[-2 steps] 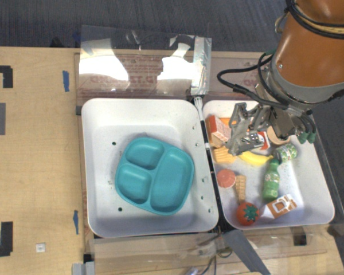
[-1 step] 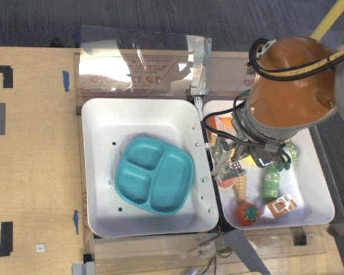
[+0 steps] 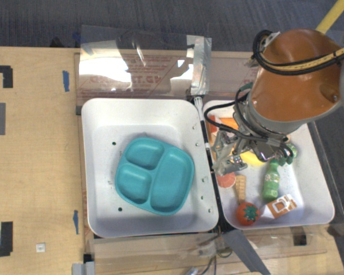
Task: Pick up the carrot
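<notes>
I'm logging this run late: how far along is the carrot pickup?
Nothing looks done. The pincer is low in the right bin among the toys; the orange piece at the bin's upper left, likely the carrot, lies partly under the arm. Grasp and lift remain.

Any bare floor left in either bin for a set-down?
Left bin: bare strips all round the teal plate, widest along its far edge. Right bin: crowded; tomato, green bottle and small carton sit near the front, arm over the rest. Only its right edge is bare.

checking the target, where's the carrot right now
The carrot lies at the back left of the right bin, partly hidden under the arm, just behind the gripper.
</notes>
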Tool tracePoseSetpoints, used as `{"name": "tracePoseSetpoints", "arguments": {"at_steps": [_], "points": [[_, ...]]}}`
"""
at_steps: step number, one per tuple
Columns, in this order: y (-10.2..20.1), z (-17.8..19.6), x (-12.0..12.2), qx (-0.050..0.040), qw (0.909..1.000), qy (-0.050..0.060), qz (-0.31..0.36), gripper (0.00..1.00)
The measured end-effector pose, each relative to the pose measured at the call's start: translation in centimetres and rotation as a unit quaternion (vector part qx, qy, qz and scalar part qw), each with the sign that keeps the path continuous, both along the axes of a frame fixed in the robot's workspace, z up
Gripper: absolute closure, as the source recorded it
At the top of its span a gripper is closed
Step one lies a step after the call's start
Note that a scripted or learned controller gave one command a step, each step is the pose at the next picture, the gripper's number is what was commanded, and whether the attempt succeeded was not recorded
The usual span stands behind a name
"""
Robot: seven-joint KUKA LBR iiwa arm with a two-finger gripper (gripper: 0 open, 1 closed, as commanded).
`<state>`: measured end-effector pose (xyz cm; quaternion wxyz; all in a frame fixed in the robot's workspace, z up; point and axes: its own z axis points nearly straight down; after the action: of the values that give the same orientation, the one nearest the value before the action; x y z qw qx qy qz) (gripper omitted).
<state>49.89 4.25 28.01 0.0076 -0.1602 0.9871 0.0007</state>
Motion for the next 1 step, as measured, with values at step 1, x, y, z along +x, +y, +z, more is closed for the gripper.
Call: {"name": "tracePoseSetpoints", "arguments": {"at_steps": [1], "points": [[-2.35, 5.18, 2.19, -0.0033, 0.9804, 0.002, 0.197, 1.00]]}}
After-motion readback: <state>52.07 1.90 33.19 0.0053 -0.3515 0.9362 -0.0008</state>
